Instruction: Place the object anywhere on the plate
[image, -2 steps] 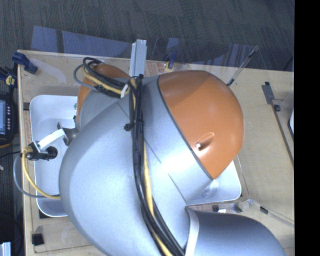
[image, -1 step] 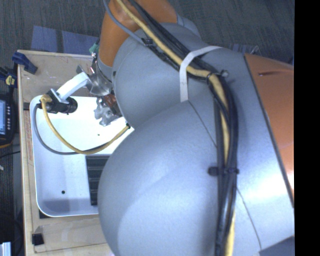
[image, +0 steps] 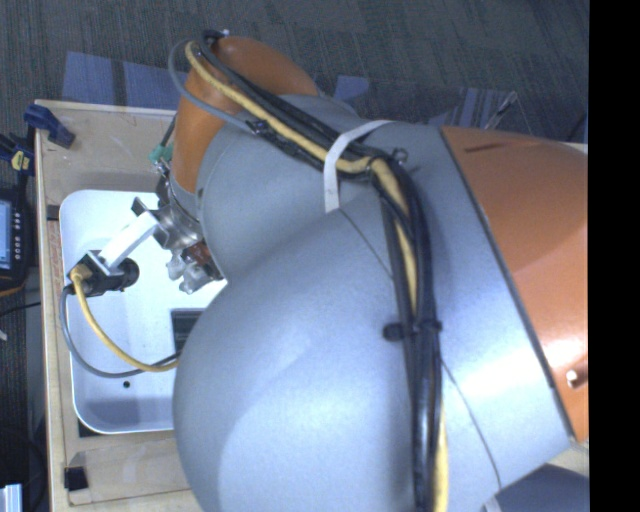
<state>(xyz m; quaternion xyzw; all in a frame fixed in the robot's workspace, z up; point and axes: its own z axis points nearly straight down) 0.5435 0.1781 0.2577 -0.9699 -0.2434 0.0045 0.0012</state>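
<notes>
The grey arm (image: 400, 330) with its orange band (image: 215, 95) reaches across from the right and hides most of the bench. Its wrist ends over the left white bin (image: 110, 405). Metal parts of the gripper (image: 190, 262) hang below the wrist, over the upper middle of that bin. A white bracket with a black plug (image: 105, 272) sticks out to the left of the wrist. At the arm's edge a small dark rectangular patch (image: 185, 325) lies on the bin floor; I cannot tell what it is.
A yellow cable (image: 100, 340) loops from the black plug down over the bin floor. The wooden bench frame (image: 45, 420) surrounds the bin. A blue clamp (image: 45, 120) sits at the top left corner and a black device (image: 10, 235) at the left edge.
</notes>
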